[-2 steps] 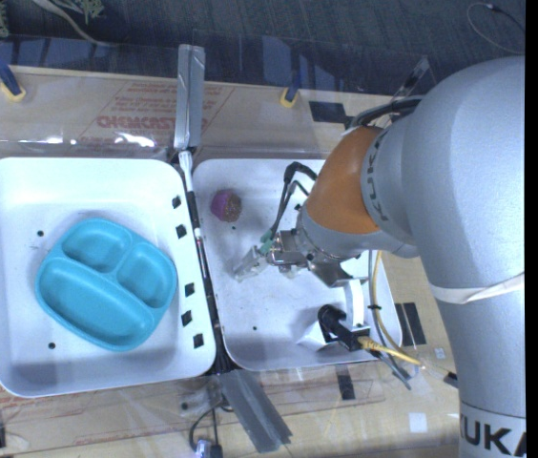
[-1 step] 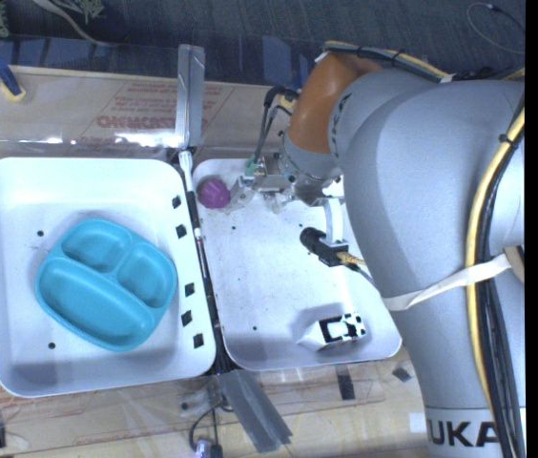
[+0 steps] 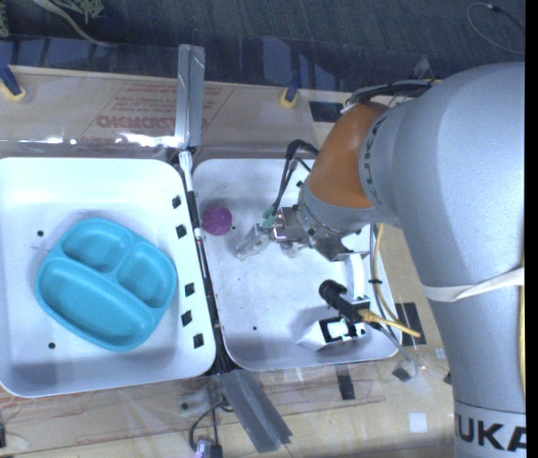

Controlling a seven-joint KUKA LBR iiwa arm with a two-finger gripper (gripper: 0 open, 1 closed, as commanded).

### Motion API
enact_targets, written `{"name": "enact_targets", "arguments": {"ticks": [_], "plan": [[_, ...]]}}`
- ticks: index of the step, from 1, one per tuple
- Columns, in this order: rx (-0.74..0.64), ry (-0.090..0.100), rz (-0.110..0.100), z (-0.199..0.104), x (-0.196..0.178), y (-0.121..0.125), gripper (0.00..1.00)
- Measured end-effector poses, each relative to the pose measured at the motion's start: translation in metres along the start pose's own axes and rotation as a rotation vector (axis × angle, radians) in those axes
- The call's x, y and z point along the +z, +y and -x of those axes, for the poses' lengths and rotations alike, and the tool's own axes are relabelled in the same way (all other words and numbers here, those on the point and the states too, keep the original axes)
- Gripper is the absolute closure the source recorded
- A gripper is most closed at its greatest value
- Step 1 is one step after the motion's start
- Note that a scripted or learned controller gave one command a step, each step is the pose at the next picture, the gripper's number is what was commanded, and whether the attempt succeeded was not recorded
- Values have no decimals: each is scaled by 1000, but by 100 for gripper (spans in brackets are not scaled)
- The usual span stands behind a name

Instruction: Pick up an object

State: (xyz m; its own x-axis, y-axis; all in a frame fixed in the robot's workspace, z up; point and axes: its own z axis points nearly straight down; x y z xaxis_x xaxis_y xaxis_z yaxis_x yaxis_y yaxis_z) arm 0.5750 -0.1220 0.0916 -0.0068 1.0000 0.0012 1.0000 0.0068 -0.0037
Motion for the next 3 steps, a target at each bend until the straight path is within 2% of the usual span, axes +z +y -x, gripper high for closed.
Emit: {"name": "enact_targets", "arguments": {"ticks": [1, 2, 3], "plan": [[-1, 0, 1, -20, 0, 63, 0], [2, 1, 1, 89, -2, 22, 0], [-3, 0, 2, 15, -1, 82, 0]]}}
